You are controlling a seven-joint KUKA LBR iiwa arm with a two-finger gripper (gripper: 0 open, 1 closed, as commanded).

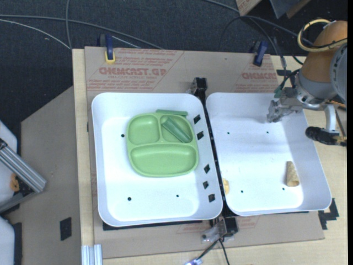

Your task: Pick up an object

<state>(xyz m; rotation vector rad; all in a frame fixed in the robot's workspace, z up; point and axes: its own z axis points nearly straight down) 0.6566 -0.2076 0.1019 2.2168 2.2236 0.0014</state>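
A light green divided plate [161,146] lies in the left bin [110,164], with a darker green piece [176,127] resting across its upper right compartment. A small tan, bread-like piece [292,174] lies near the right wall of the right bin [248,164]. A tiny yellow bit [225,186] sits at that bin's lower left edge. My gripper [274,114] hangs over the upper right part of the right bin, well above and left of the tan piece, with nothing seen between its tips.
The two bins meet along a black clipped divider [203,142]. The arm's orange band [325,48] and grey wrist stand at the right edge. Blue clamps [110,49] hold the brown board at the back. Cables run over the dark floor behind.
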